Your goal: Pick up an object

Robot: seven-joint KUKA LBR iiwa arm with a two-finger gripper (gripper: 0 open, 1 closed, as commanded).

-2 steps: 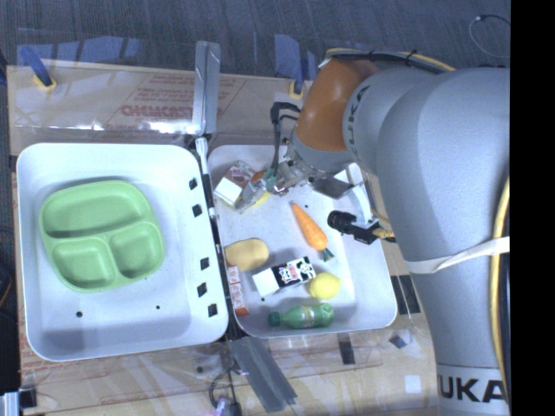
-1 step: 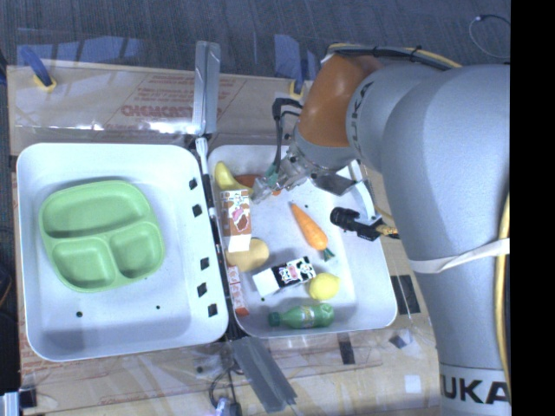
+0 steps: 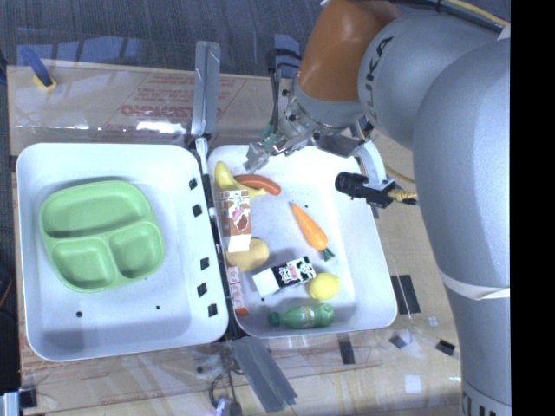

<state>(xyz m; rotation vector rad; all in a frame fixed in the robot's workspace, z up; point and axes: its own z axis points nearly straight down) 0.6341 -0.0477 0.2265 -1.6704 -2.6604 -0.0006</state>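
Gripper (image 3: 260, 152) poised at the far edge of the right bin (image 3: 368, 306), just above the red sausage (image 3: 258, 184) and banana (image 3: 225, 177); finger state impossible to tell. Nothing visibly held. Carrot (image 3: 309, 224) near mid-bin, lemon (image 3: 323, 287) and green bottle (image 3: 302, 317) toward the near edge. Likely trouble: crowded items by the bin wall, so a glancing contact, a slip, or a closure on nothing.
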